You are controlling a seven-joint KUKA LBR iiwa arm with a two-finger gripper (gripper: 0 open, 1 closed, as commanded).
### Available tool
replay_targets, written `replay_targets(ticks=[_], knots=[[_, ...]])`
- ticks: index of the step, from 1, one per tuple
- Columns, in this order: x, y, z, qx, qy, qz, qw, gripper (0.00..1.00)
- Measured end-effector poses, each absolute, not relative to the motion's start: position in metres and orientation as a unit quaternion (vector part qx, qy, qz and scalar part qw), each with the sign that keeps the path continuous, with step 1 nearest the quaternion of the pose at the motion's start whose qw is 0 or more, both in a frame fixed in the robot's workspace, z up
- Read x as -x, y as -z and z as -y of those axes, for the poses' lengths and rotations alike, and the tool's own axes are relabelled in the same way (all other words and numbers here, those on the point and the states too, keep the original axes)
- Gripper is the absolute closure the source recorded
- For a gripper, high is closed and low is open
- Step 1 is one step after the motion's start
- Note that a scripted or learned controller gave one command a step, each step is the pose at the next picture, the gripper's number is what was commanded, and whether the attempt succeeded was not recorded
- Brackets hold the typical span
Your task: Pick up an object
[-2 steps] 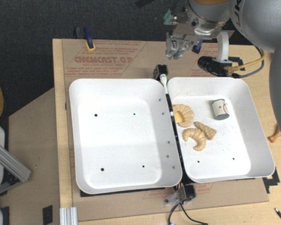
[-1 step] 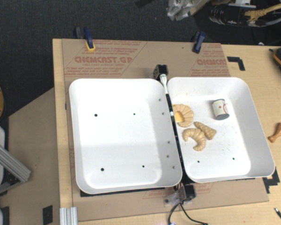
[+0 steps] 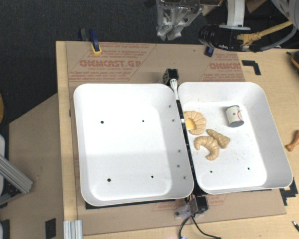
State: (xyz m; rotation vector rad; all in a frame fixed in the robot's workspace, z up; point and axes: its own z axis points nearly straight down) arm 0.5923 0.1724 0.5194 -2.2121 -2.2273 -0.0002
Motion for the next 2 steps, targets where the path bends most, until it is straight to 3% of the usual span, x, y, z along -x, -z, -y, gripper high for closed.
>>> replay_targets(ticks=[1, 2], knots=[[-0.543, -0.536, -0.210, 0.705, -0.0006, 0.709, 0.001, 1.00], [-0.476, -0.536, -0.226, 0.705, -0.0015, 0.709, 0.002, 1.00]])
